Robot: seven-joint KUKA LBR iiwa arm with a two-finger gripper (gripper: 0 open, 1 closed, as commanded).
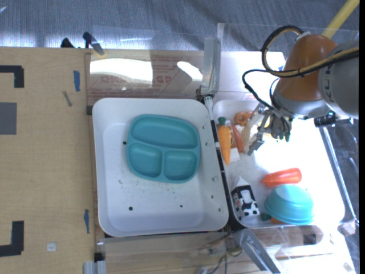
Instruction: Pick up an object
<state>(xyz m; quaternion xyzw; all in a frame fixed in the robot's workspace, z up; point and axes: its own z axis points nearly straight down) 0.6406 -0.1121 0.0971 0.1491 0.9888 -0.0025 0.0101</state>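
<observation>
My gripper (267, 135) hangs over the back of the right bin (319, 153), open, with nothing between its fingers. Just to its left, several orange and white items lie against the bin's left wall: a carrot-like piece (224, 142), a pale piece (239, 137) and a small orange piece (243, 117). Nearer the front lie an orange-red oblong object (282, 177) and a teal bowl (291, 204). A small black and white object (245, 201) sits in the front left corner.
The left bin (108, 170) holds a teal divided plate (163, 148). A brown board (40, 153) covers the bench to the left. Black cables (268, 50) loop above the wrist. A yellow rod (344, 11) crosses the top right corner.
</observation>
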